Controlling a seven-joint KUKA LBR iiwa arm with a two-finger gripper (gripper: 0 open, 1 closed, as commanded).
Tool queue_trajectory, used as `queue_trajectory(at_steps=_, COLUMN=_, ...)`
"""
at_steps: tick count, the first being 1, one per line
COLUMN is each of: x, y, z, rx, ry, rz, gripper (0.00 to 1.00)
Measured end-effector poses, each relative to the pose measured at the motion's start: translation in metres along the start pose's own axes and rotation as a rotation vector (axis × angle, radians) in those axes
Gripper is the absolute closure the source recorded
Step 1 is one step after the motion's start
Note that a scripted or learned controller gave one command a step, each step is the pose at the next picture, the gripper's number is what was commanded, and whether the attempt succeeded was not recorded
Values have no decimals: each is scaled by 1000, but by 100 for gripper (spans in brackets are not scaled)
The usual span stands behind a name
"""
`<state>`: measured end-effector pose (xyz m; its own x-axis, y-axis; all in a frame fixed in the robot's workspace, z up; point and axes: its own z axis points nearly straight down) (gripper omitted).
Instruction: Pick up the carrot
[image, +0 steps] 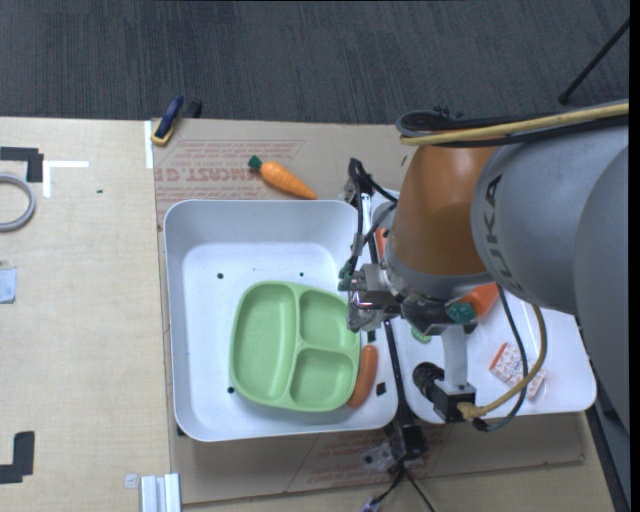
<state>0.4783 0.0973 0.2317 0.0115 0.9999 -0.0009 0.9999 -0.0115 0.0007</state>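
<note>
Arm (500, 220) reaches in from 3 o'clock – grip state hidden; carrot (283, 178) lies outside, tip toward 4 o'clock.

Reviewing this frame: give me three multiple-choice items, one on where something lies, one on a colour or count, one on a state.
1. Where does the carrot lie?
A. On the green plate
B. On the cardboard beyond the left bin's far rim
C. In the right bin

2. How many compartments does the green plate have?
A. Two
B. Three
C. Five

3. How does the plate sit?
A. Flat, open side up, in the left bin
B. Upside down
C. Standing on edge against a wall

Answers: 1 B, it rests outside the white rim on printed cardboard. 2 B, raised ridges split it into three wells. 3 A, its wells face up on the bin floor.
</note>
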Motion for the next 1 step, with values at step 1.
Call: queue_trajectory(at_steps=1, x=-59, y=1, z=-144, rx=-1, ry=-1, rz=-48, gripper=100)
